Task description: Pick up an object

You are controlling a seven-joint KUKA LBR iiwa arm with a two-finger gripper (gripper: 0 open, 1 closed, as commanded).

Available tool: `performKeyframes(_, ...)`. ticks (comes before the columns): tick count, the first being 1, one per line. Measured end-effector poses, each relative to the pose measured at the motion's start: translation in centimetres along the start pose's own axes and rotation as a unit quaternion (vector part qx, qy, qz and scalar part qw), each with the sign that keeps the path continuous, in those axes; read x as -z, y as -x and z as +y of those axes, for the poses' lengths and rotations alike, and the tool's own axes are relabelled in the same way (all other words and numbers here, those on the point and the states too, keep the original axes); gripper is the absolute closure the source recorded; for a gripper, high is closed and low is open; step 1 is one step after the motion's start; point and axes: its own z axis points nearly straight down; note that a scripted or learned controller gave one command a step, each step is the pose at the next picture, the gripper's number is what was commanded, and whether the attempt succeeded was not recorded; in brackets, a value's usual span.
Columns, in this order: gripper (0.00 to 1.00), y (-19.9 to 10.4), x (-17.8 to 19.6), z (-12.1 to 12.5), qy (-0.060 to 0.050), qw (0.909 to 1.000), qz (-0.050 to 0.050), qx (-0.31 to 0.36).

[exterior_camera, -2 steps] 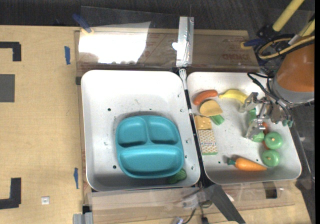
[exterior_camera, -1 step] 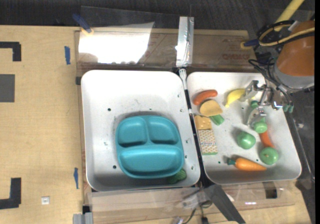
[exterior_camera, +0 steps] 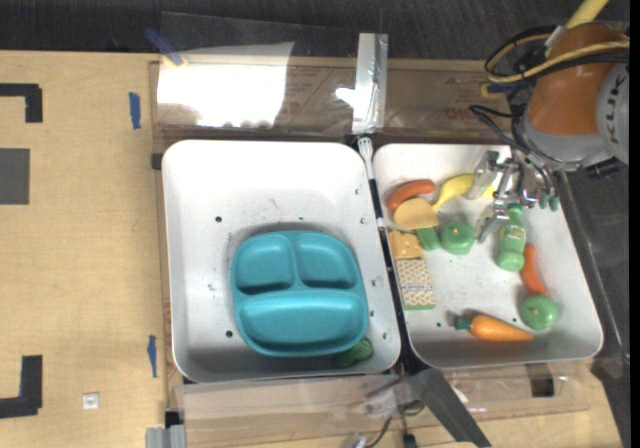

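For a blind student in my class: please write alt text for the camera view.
A robot gripper hangs over the right white bin, which holds toy food including a carrot and a banana. The left bin holds a teal divided plate.

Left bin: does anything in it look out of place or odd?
Yes. A small green item sits wedged under the teal divided tray's lower right edge, at the left bin's front wall, mostly hidden. What it is cannot be told.

At the frame's upper right, the grey arm [exterior_camera: 600, 116] shows an orange band, looping black and yellow cables, and metallic gripper [exterior_camera: 503, 198] parts.
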Motion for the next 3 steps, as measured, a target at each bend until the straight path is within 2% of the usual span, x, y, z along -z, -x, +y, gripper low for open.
performKeyframes(1,0.0,-0.8,0.0,3.1,0.001,0.9993,-0.008,0.037)
performKeyframes(2,0.0,-6.5,0.0,7.7,0.007,0.9955,-0.022,0.091)
performKeyframes(3,0.0,-6.7,1.1,5.7,0.005,0.9782,-0.021,0.207)
